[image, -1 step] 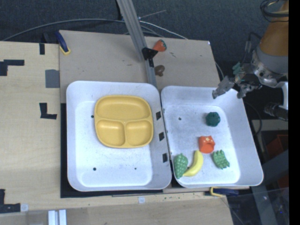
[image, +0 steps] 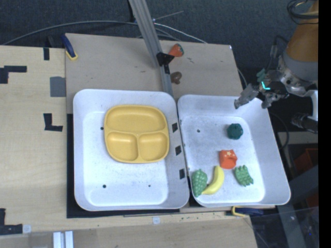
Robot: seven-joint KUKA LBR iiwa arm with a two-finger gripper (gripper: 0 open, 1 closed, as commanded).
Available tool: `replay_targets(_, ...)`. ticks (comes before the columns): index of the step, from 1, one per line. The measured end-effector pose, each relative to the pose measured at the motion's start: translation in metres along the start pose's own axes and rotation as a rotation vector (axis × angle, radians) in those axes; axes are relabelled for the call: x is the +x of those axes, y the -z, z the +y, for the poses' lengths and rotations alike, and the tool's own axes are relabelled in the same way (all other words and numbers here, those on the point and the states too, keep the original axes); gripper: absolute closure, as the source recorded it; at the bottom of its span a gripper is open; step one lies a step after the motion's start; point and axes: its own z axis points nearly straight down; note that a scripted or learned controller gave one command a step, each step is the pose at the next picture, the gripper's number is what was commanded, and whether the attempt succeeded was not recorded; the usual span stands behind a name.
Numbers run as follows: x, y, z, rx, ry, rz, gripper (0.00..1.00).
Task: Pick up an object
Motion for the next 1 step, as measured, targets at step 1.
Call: replay_targets(1, -0.0018, -0.0441, 0.002, 0.004, -0.001, 0.0, 0.0)
